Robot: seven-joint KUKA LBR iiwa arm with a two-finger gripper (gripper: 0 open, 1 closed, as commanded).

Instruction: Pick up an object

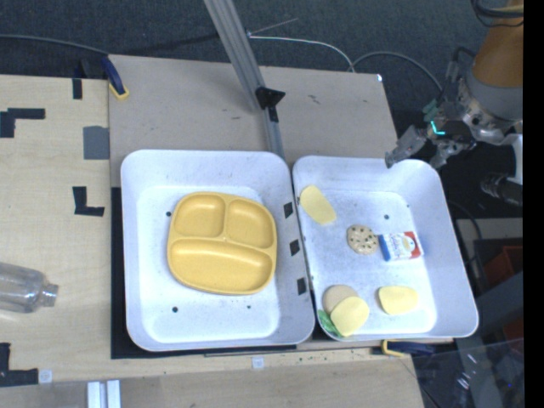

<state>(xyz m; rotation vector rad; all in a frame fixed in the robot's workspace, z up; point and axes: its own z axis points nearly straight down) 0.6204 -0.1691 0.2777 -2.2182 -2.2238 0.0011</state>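
Note:
The right bin [446, 219] holds several small items: a pale yellow wedge [317, 204] at its upper left, a chocolate-chip cookie [362, 240] in the middle, and a small red, white and blue carton [399, 246] beside the cookie. Near the front lie a yellow lump [397, 299], a tan round piece [337, 295], and a yellow piece with a green edge [349, 315]. My gripper [419, 155] hangs over the bin's far right corner, above the rim. It is open, with nothing between its fingers, and stands well apart from all the items.
The left bin [140, 228] holds a yellow divided plate [223, 243]. A slanted metal pole [238, 45] ends at the far edge between the bins. A clear plastic bottle [24, 287] lies on the bench at far left. Cables run behind the bench.

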